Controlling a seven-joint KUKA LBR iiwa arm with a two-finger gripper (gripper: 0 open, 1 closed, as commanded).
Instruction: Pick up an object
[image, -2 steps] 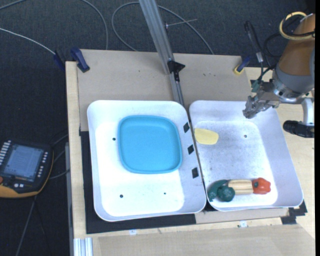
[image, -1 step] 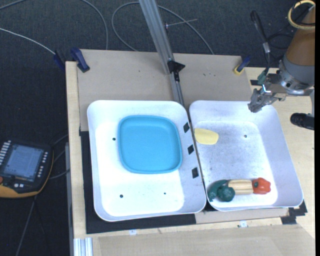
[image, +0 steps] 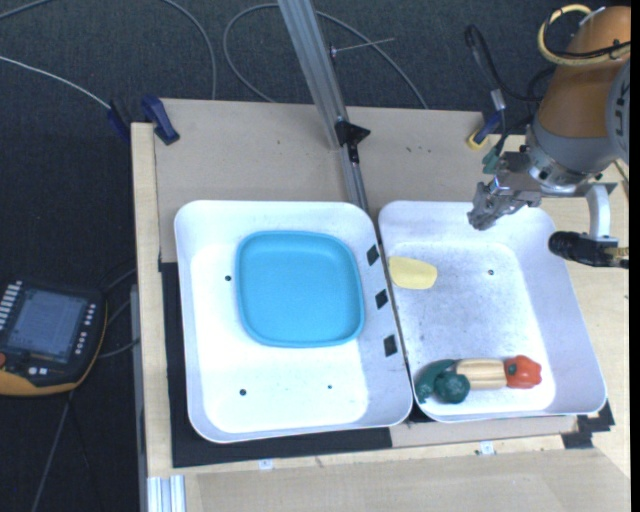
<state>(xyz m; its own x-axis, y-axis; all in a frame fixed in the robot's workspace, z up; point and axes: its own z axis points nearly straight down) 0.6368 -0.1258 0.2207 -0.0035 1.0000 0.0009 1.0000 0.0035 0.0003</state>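
The gripper (image: 492, 212) hangs over the far rim of the right bin (image: 560, 300), near its back edge, with nothing visible between its fingers; the view is too small and dark there to tell how far apart they stand. The pickable things all lie in that same bin. Nearest is a pale yellow piece (image: 412, 273), a rounded wedge resting against the bin's left wall, which lies toward the camera and to the view's left of the gripper, with bare speckled floor between them; its long axis runs roughly across the view, left to right, with the blunter end toward the divider between the bins. Well apart, along the bin's near wall, sits a row of toy food: a dark green lump (image: 443, 384), a tan wooden cylinder (image: 481, 374) and a red tomato-like piece (image: 523, 372), touching or nearly so. That row's long axis also runs left to right, green end toward the left bin (image: 200, 300), red end toward the right. The left bin holds a light blue square plate (image: 299, 288), flat and wide, probably a poor fit for a two-finger pinch. Judging by position, the yellow piece is the closer target, and fingers closing across its short width would suit it best.
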